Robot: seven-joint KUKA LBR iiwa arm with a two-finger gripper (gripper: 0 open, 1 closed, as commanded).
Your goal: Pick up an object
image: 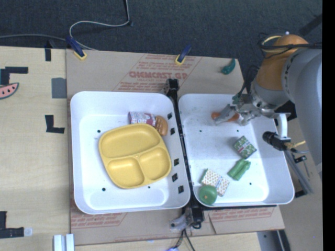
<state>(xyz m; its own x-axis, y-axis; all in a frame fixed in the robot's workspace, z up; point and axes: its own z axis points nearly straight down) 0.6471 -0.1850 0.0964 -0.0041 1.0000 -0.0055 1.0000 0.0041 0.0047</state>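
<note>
My gripper (226,115) is low over the far part of the right bin (261,192), reaching in from the right. A small orange object (216,117) lies right at its tip, and the view does not show whether it is gripped. Nearer the front of this bin lie a green patterned box (244,147), a green cylinder (238,169), a checkered packet (215,181) and a green ball (208,193) at the front left corner.
The left bin (86,140) holds a yellow divided tray (135,155), with a small can (140,118) and a brown item (162,124) behind it. A black divider (178,140) runs between the bins. The grey arm (303,88) stands over the right side.
</note>
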